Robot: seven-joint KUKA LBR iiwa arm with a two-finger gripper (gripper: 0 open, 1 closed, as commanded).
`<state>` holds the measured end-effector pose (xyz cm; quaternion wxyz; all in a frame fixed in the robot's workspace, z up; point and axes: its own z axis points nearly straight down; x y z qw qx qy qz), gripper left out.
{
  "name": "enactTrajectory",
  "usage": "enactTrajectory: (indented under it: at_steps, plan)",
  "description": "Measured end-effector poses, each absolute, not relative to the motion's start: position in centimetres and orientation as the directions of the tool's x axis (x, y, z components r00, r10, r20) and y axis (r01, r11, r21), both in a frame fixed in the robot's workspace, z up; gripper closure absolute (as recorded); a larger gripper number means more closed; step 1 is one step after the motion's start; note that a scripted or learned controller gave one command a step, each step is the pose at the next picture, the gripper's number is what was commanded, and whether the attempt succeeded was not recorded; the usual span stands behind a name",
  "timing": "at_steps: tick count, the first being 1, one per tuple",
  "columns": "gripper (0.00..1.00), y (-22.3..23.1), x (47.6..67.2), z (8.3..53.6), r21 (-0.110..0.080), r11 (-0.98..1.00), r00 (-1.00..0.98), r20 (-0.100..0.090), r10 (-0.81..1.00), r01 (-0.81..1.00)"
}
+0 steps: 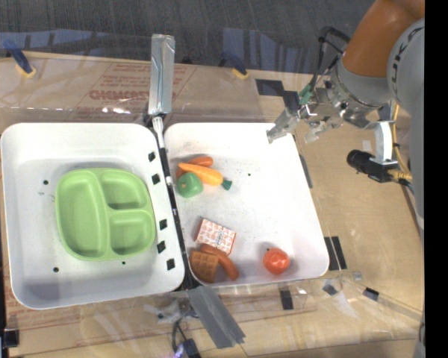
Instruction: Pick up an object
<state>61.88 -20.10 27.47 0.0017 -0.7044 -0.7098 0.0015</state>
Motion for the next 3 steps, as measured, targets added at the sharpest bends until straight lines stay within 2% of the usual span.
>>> enactTrajectory:
  at_steps: [1, 2, 3]
  plan:
    - [0.00, -12.7, 65.6, 17.2, -0.006, 0.119, -0.119, 0.001, 0.993, 0.993]
    - [0.00, -12.4, 65.7, 23.1, -0.001, -0.100, 0.100, -0.001, 0.995, 0.995]
    - [0.00, -9.2, 65.4, 9.5, 0.004, 0.085, -0.085, 0.000, 0.996, 0.996]
